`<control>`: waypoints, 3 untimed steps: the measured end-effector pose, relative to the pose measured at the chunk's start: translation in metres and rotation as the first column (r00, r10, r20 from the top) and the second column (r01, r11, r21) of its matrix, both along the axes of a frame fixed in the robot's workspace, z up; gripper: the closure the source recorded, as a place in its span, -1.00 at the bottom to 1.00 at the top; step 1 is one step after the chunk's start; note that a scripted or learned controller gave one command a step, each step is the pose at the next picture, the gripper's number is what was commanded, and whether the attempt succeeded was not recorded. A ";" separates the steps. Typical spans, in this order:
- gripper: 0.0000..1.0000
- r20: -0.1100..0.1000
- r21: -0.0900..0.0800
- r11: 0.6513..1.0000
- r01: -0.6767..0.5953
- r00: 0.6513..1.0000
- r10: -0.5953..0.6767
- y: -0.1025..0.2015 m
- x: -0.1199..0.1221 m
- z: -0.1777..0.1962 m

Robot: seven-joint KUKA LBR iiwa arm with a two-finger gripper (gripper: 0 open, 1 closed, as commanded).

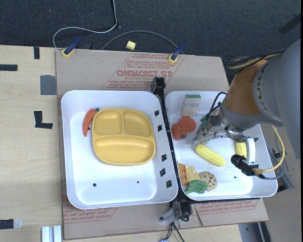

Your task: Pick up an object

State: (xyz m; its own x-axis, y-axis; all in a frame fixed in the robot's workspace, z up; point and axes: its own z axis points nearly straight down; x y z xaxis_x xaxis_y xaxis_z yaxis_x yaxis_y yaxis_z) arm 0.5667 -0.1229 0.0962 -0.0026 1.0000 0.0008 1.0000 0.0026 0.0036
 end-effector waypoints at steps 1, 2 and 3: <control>-1.00 -0.001 0.000 1.000 0.000 1.000 0.000 0.000 0.000 -0.001; -1.00 -0.011 0.004 1.000 -0.005 1.000 0.005 0.015 0.083 -0.008; -1.00 -0.023 0.004 1.000 0.003 1.000 -0.002 0.019 0.099 -0.014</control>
State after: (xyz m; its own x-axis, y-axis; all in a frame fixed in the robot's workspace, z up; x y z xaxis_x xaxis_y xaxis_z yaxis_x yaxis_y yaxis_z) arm 0.6655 -0.1037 0.0826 0.0000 1.0000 0.0049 0.9998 0.0001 -0.0192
